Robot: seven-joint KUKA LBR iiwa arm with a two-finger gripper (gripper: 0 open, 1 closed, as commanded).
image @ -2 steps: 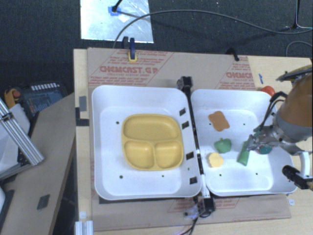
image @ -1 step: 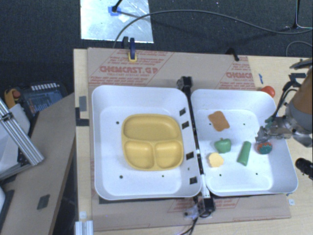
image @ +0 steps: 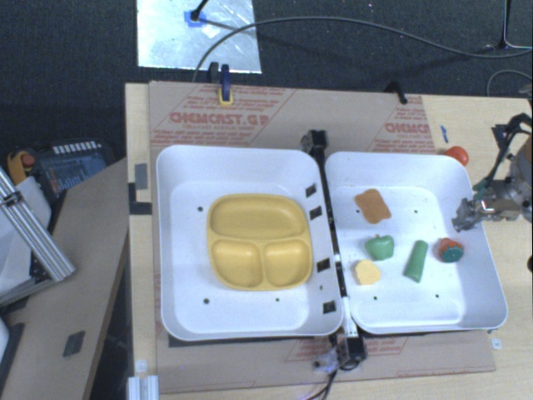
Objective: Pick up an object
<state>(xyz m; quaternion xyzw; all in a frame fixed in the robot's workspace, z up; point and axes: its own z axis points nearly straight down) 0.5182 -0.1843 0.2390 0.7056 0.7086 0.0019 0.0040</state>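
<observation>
Gripper [image: 466,217], fingers' state unclear, hovers at the right bin's [image: 479,261] edge; five toys [image: 415,259] lie to its left, one tray [image: 258,240] beyond.

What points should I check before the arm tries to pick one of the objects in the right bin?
1. Targets in view: ok. An orange piece, green pepper, yellow piece, green cylinder and red-and-teal object lie in the right bin.
2. Objects apart from each other: ok; the pepper and yellow piece are close.
3. Gripper position: ok, at the bin's right edge, nearest the red-and-teal object.
4. Gripper state: cannot tell.
5. Left bin: ok, the yellow divided tray lies apart from the targets.
</observation>
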